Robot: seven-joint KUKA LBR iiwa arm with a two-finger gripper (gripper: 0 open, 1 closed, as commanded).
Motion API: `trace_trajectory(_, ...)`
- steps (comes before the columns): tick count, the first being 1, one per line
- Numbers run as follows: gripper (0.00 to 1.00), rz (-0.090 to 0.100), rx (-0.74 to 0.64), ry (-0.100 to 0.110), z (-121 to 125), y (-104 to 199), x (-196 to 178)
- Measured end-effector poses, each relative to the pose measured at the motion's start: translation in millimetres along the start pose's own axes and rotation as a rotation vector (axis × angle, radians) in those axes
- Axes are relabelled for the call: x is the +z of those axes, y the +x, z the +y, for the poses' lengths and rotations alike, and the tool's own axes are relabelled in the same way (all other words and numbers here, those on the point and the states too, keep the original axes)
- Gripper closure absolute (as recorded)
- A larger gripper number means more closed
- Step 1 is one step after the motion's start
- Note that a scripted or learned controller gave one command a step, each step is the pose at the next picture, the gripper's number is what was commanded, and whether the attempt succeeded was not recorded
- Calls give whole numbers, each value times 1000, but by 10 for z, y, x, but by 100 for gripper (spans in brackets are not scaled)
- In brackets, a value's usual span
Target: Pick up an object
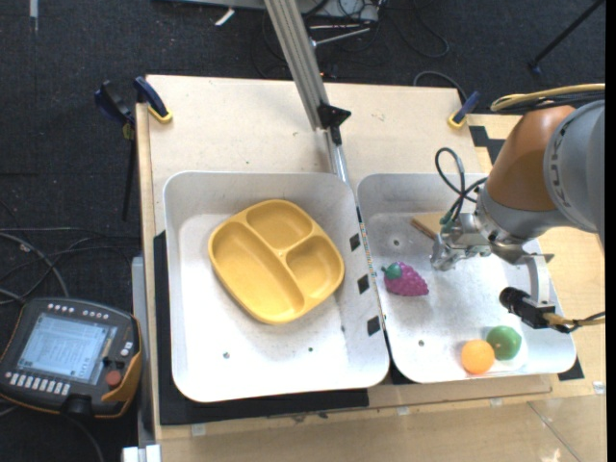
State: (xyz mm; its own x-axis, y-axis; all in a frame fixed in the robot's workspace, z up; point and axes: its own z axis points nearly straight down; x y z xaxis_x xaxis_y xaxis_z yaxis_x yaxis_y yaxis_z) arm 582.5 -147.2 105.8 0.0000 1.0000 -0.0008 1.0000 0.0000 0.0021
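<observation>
The hand (445, 256) hovers low in the right bin (385, 195), its state indiscernible. A purple grape bunch (408, 280) lies just beside it.

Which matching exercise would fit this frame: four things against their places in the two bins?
Things:
1. yellow divided plate
2. purple grape bunch
3. orange ball
4. gripper

Places:
A. near front edge of the right bin, beside the green ball
B. above the right bin's middle, just right of the grape bunch
C. middle of the left bin
D. left part of the right bin, close to the divide between bins

Pairs: 1-C, 2-D, 3-A, 4-B
</observation>
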Motion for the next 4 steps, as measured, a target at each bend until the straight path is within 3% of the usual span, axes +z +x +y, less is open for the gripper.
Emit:
trace_trajectory(3,100,-1,-3,-4,130,83,-1646)
trace_trajectory(4,100,2,-8,3,198,597,-1489)
